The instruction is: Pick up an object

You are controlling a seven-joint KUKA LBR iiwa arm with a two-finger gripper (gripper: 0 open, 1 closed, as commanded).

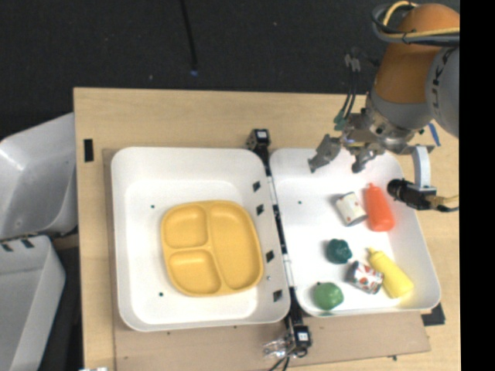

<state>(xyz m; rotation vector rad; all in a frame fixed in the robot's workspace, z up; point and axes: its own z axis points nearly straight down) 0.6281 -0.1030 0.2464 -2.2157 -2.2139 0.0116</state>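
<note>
Item: my gripper [343,159], upper right of the frame, hanging over the far end of the right bin [298,207]. Fingers spread apart, nothing between them.

Item: right bin contents, all lying loose. Orange bottle-shaped piece [378,208], right of centre, long axis running roughly up-down the frame, narrow end toward the top. White block [350,208] just beside it on the left. Dark teal lump [337,250] below that. Yellow bottle shape [390,273] at lower right, long axis slanting from upper left to lower right, small end toward the upper left, touching a small red-and-white can [363,277]. Green round piece [328,295] at the bottom edge.

Item: left bin [131,284], holding a yellow divided plate [210,247].

Status, as I judge it: approach stage, no object chosen or gripped yet. Next move calls for travelling down-frame, descending over one piece, and setting my fingers across its short width; the orange piece lies nearest.
</note>
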